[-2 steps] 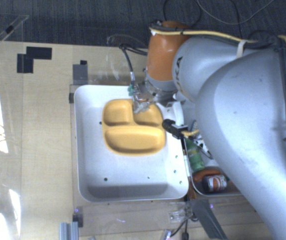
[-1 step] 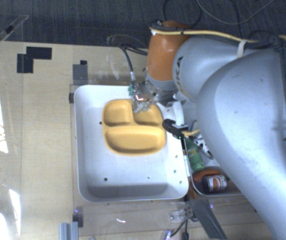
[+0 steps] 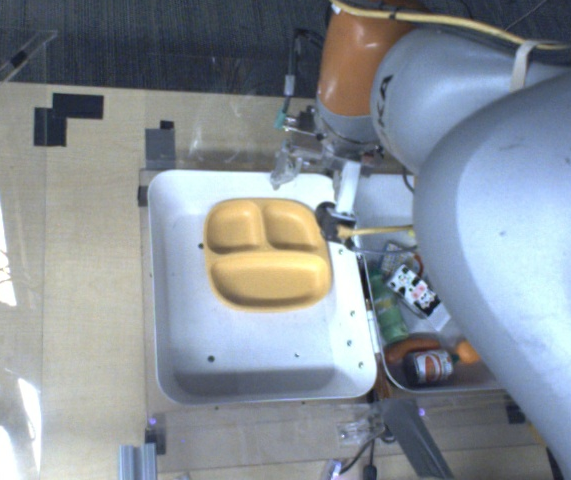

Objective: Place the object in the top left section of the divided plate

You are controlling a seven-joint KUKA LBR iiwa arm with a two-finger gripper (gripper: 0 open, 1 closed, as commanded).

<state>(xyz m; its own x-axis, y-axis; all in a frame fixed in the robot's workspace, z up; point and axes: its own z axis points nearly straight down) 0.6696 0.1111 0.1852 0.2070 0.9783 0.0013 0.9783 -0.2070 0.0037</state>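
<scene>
A yellow divided plate (image 3: 268, 254) lies in the left white bin (image 3: 180, 298). It has two small sections at the far side and one wide section at the near side. My gripper (image 3: 285, 168) hangs over the far rim of that bin, just beyond the plate's far right section and apart from the plate. Its pale fingertips are small and blurred, and I see no object between them. The grey arm with its orange band (image 3: 360, 58) reaches in from the right and covers much of the right bin.
The right bin (image 3: 395, 373) holds several small things: a green item (image 3: 389, 318), a white, black and red piece (image 3: 412, 286), a brown bottle (image 3: 427, 364) and something orange (image 3: 465, 352). Black markers (image 3: 65, 116) sit on the bench at the far left.
</scene>
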